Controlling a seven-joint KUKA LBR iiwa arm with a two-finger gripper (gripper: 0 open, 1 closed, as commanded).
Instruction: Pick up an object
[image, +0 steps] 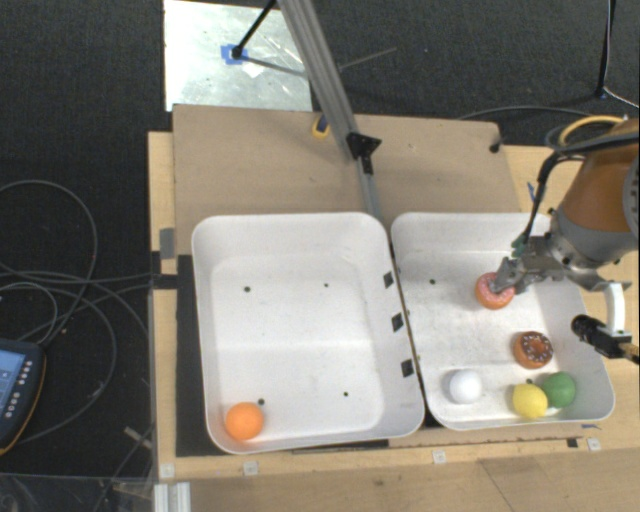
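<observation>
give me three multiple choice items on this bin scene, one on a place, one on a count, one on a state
1. Where does the orange ball lie?
A. left bin, near corner
B. right bin, far corner
C. on the bench

2. How many things lie in the right bin?
A. two
B. five
C. eight

3. Where is the gripper?
A. over the left bin
B. down at the pink donut
C. raised clear of the bench

Answers: 1 A, the ball sits alone in the left bin. 2 B, pink donut, brown donut, white ball, yellow ball, green ball. 3 B, its tip meets the donut.
</observation>
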